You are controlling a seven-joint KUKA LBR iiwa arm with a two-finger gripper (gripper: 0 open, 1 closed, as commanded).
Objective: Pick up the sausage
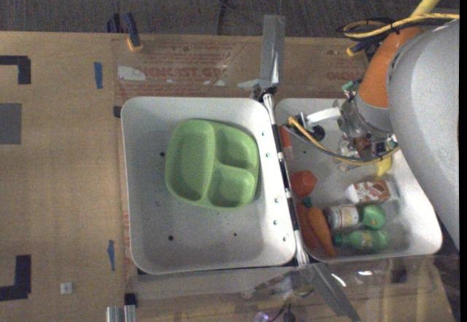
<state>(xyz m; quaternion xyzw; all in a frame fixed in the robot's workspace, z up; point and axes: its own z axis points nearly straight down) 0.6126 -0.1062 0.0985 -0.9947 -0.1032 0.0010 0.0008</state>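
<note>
The sausage (285, 143) is a thin reddish-brown stick lying along the left wall of the right bin (427, 229), near its back corner. My gripper (359, 142) hangs over the back of that bin, to the right of the sausage and apart from it. The grey wrist, with its orange band and loose cables, covers most of the gripper from above. Nothing from the bin can be seen raised with it.
A green divided plate (213, 163) lies in the left bin (146, 240). The right bin also holds a red vegetable (303, 182), a carrot (319, 229), a small jar (343, 216), green items (365, 239), a white packet (368, 190) and a yellow piece (384, 165).
</note>
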